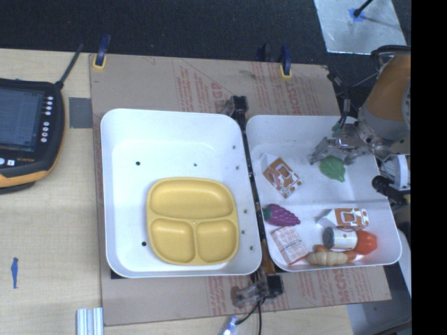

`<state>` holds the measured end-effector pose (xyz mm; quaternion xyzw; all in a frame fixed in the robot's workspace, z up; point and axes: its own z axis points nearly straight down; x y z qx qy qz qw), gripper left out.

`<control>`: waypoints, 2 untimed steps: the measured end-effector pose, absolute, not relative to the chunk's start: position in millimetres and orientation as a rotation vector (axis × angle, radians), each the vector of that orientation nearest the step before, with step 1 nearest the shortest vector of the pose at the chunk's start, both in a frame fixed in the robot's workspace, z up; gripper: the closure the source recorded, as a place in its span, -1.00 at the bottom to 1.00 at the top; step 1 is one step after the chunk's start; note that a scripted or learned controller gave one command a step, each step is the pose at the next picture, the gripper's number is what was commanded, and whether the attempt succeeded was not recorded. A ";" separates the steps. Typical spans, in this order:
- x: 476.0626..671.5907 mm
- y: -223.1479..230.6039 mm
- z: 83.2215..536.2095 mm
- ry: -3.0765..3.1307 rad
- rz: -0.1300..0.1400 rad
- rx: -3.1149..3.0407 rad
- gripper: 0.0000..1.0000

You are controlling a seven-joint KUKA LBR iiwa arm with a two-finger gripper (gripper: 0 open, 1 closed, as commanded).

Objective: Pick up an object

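Bench held two bins: left bin (119,187) contained a yellow tray (193,220); right bin (297,128) held toy foods. Gripper (337,152) fingers spread over green piece (333,168).

Even overhead light, soft shadows, mild glare on the white bins (112,187), slightly soft focus.

You've got the divided tray (193,220) sitting in the left bin (119,138), all the small items lower right in the right bin (293,125), and a pendant (28,131) at far left.
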<state>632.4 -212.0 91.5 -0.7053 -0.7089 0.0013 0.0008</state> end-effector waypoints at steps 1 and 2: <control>632.9 -212.7 102.5 -2.229 0.005 -2.212 1.00; 568.7 -209.6 182.9 -2.223 0.003 -2.216 1.00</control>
